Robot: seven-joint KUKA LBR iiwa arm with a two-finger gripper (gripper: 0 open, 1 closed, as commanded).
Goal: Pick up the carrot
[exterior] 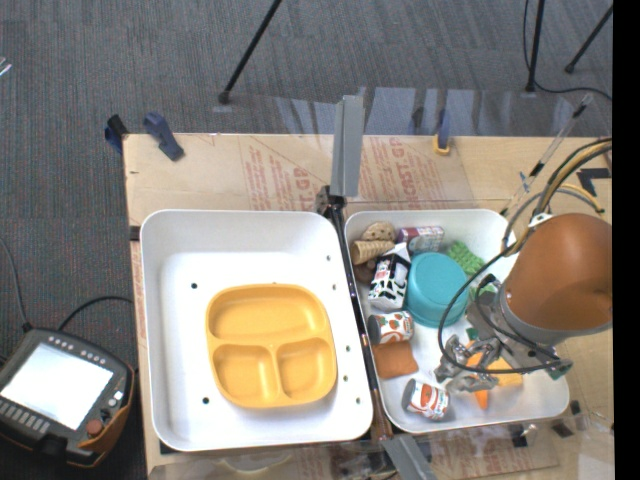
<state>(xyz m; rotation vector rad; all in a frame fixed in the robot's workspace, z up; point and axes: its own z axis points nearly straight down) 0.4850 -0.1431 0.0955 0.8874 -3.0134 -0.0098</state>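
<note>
Right bin (530,230) | hand (476,363) low over carrot (483,398) | grasp unclear

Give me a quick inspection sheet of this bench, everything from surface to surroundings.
Surface: two white bins; left bin holds a yellow divided tray.
Job's things: carrot, orange piece in right bin, beneath the end effector.
Clutter: teal bowl, cow-print toy, small cans, brown square.
Grippers: end effector low over the carrot.
Cables: bundle along the arm.
Surroundings: pendant on carpet, stand legs.
</note>
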